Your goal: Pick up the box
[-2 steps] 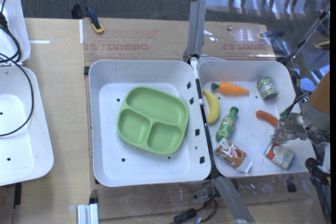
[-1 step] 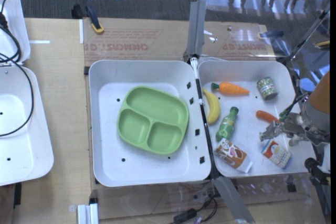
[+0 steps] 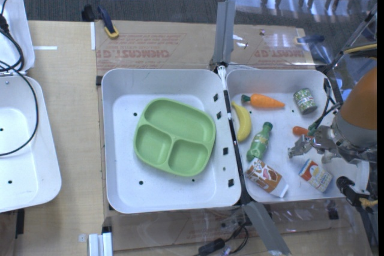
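Gripper (image 3: 302,145) hovers in the right bin (image 3: 273,76), fingers spread open and holding nothing, just above-left of the box (image 3: 315,175); carton (image 3: 267,177) lies nearby.

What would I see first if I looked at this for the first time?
Probably the big green tray, lying by itself in the left bin. Then the bright jumble in the right bin: a banana and a carrot near the top, a green bottle in the middle. The gripper hangs at the right, just above a small box.
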`<act>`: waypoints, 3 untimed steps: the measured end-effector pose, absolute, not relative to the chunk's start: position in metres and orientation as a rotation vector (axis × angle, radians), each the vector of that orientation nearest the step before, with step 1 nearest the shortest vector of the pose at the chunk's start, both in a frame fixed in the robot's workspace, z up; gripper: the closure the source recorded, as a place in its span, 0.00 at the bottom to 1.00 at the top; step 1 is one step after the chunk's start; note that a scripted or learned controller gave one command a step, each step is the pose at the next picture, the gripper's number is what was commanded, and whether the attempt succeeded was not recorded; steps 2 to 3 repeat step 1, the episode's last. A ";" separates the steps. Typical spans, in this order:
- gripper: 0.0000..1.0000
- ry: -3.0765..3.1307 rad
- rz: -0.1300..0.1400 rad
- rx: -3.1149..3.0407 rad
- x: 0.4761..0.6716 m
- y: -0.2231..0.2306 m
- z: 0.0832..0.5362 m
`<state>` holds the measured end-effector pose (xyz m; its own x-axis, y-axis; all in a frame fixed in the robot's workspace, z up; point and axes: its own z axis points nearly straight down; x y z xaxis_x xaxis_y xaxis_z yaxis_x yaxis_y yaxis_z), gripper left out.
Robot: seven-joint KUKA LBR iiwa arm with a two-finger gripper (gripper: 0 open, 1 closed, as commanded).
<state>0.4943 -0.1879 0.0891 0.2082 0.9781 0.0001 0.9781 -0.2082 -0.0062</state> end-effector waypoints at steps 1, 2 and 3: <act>0.00 -2.009 -0.005 -2.400 0.479 -0.205 0.090; 0.00 -2.009 -0.005 -2.400 0.479 -0.205 0.090; 0.00 -2.009 -0.005 -2.400 0.479 -0.205 0.090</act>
